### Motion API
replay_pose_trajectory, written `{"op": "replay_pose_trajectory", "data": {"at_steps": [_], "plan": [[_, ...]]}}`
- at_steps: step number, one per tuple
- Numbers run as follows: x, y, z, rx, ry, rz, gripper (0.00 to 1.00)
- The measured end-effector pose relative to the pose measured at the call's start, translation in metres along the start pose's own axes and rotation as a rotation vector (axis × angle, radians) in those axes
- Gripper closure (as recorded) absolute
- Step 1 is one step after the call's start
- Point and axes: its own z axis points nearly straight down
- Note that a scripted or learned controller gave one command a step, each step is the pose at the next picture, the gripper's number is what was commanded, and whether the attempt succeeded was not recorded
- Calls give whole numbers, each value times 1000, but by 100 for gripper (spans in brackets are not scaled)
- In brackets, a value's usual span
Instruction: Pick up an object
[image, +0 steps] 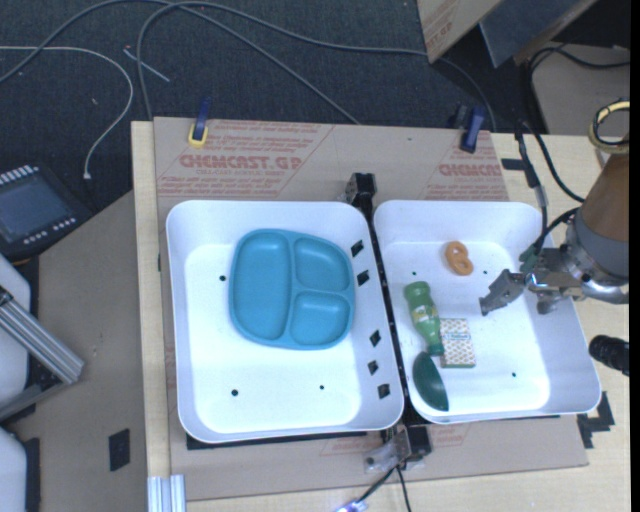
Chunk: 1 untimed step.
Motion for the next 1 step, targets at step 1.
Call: {"op": "replay_pose_trajectory", "data": {"at_steps": [1], "plan": [[0, 3, -5, -12, -2, -3, 0]]}}
